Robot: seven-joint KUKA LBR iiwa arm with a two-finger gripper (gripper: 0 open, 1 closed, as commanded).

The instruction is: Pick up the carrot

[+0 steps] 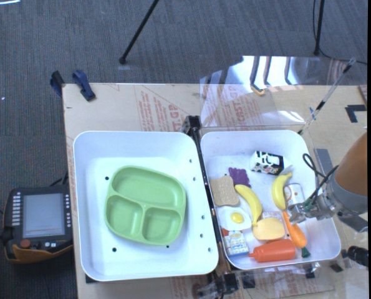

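The carrot is orange with a green tip. It lies slanted near the right wall of the right bin, between a pale yellow piece and the bin's edge. My gripper hangs low just above the carrot's upper end, reaching in from the right under the grey and orange arm. Its tip is small and partly blurred among the items, and nothing shows clearly between its tips.
The right bin also holds two bananas, a bread slice, a fried egg, purple grapes, a black-and-white carton, an orange-red bottle and a small box. A green divided plate lies in the left bin.
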